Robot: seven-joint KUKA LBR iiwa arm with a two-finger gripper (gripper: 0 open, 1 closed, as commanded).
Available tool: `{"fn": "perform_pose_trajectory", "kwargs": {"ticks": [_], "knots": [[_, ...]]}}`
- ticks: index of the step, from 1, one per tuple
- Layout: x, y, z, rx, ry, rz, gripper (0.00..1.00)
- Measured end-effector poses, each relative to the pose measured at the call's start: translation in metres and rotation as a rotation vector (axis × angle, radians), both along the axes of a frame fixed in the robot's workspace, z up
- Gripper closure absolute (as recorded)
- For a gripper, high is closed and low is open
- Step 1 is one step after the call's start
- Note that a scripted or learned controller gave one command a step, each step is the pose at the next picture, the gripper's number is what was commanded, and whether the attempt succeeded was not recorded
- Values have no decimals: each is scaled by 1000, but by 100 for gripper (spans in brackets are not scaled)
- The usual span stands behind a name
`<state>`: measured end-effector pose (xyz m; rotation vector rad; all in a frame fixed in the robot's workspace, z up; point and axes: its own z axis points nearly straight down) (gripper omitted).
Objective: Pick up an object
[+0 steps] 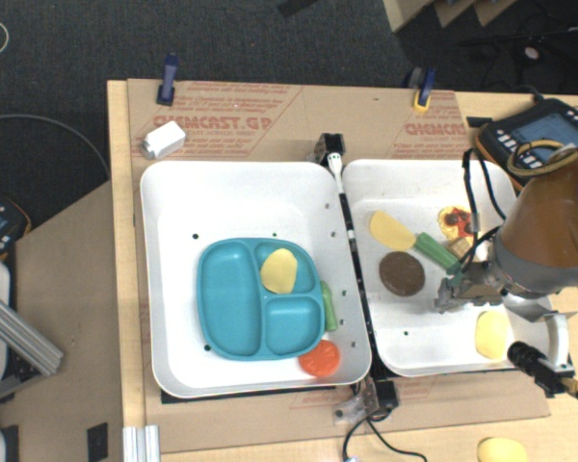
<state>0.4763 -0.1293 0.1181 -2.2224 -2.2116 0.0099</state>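
- Several graspable items close together in right bin (pixel 405 354): brown disc (pixel 402 273), green stick (pixel 435 250), yellow slice (pixel 392 230), red-and-yellow piece (pixel 455 221), pale yellow piece (pixel 492 334) near front wall.
- Gripper (pixel 453 295) low, just right of disc; spread or pinched, cannot tell, nothing seen between fingers.
- Likely miss: closing beside disc, not around it.
- Flat disc prone to slipping out or sliding away.
- Possible snag on green stick just above.
- Possible collision with bin floor.

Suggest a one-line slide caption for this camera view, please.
KUKA arm's end effector lowered in the right bin beside a brown disc; left bin holds a teal tray.
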Motion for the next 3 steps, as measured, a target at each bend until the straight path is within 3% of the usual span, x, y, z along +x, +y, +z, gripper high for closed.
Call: {"fn": "perform_pose_trajectory", "kwargs": {"ticks": [1,3], "knots": [[1,-43,-36,1,-5,0,100],[3,-96,-33,-3,-11,3,100]]}}
